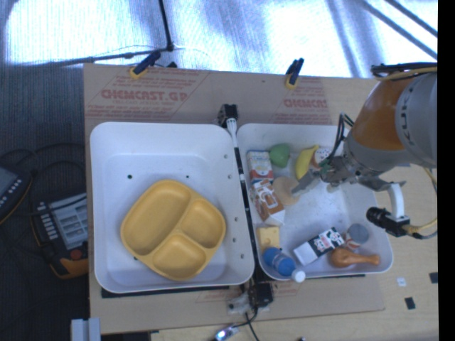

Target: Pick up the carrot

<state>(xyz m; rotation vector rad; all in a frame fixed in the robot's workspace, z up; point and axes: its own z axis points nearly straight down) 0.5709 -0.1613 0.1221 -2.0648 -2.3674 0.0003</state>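
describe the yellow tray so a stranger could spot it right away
Of the two shallow white bins, look in the left bin. Lying in it is the yellow plastic tray, rounded and split into three compartments; the right bin's items are small and jumbled.

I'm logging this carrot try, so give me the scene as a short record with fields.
arm: reaches in from the right, over the right bin
end effector: low over the right bin's upper middle
carrot: lower right corner of the right bin, apart from the end effector
beside carrot: black and white carton
left bin: holds a yellow divided plate
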